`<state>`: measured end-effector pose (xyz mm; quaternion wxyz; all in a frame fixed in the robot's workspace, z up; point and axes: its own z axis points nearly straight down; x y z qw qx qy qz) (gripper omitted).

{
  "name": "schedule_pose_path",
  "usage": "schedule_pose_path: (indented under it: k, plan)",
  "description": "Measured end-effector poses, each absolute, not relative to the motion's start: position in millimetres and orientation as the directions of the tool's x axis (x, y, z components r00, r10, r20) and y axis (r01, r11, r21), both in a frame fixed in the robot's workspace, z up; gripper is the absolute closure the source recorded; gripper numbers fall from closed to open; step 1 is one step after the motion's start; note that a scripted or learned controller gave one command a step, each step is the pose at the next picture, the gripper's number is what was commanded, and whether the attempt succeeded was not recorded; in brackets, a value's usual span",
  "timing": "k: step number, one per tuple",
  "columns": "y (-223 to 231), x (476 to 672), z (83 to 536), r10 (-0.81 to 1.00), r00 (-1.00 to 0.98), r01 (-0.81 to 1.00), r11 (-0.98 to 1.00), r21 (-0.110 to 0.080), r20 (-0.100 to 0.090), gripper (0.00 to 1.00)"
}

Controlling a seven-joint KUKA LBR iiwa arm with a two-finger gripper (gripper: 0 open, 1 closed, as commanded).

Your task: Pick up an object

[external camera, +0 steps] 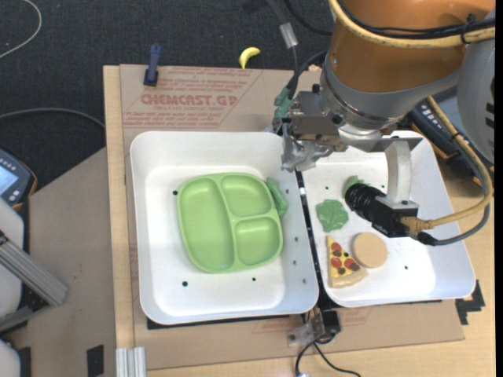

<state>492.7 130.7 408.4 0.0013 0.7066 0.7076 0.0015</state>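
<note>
Lower right of frame, in the right-hand bin [449,277]: toy pizza slice [343,262], long axis near vertical, tip pointing up-frame, crust toward the bottom edge. Tan round disc [369,250] touching its right side; green leafy piece [332,214] just above. Left-hand bin [149,234]: green divided plate [230,222]. Gripper [302,154] over the bins' shared rim, upper centre; whether wide or narrow cannot be told.

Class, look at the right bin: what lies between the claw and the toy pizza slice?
In the camera view, a flat green leafy piece lies between the claw and the pizza slice.
</note>
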Motion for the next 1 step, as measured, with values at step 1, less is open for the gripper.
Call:
schedule_pose_path:
  k: [1]
  plan:
    - [131.1,493.2,418.7,1.000,-0.002,1.000,0.002,0.006,0.000,1.00]
